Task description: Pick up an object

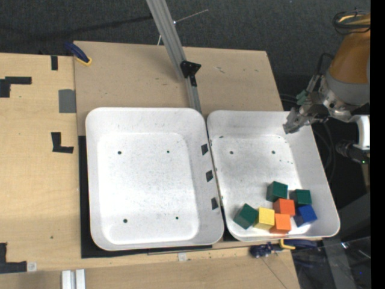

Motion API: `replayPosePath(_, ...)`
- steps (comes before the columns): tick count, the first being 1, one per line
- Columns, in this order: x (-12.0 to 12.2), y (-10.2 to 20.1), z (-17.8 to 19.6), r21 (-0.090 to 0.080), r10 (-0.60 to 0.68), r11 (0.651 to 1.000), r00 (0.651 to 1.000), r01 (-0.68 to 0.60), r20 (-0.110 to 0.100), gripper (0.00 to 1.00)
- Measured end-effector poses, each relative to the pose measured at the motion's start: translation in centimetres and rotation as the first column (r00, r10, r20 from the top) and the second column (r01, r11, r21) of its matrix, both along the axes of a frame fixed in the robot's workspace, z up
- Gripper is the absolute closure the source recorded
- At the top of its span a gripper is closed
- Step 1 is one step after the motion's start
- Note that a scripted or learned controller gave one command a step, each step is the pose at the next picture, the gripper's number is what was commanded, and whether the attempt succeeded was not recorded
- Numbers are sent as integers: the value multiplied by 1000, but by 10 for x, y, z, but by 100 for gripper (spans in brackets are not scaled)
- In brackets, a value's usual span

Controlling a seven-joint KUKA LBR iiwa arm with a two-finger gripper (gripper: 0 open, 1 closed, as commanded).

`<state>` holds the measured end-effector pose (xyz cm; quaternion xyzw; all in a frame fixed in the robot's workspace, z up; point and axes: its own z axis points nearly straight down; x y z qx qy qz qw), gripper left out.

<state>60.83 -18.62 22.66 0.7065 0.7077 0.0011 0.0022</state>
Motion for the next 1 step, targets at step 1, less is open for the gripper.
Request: replayPosePath(1, -15, 50, 11, 4, 4, 1000, 1000, -4, -5, 100)
